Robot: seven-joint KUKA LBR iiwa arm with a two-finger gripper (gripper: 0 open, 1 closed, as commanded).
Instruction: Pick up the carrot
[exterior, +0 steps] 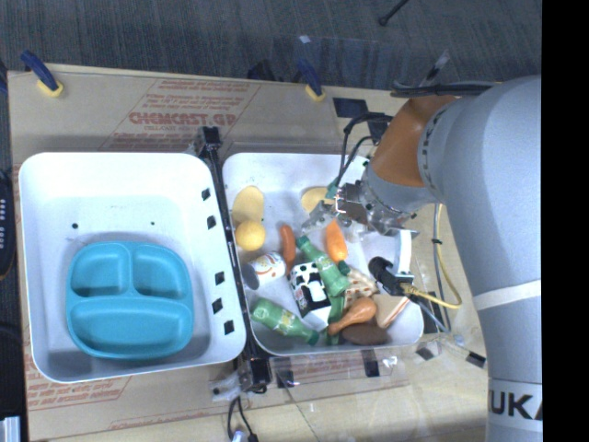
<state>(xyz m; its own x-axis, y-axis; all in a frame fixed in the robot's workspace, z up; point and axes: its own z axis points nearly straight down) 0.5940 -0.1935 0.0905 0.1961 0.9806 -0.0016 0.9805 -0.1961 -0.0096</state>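
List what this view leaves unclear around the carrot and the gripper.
- Gripper: its open-or-shut state is too small and cluttered to read.
- Carrot: its upper end meets the gripper; contact cannot be told.
- Right bin: its right wall is hidden by the arm.
- Toys under the green bottle: overlapped, indistinct.

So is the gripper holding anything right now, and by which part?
Cannot be told: the gripper sits just above the carrot in the right bin, but no grasp is visible.

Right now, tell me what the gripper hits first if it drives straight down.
Most likely the carrot, lying just under the gripper in the right bin; depth is unclear from above.
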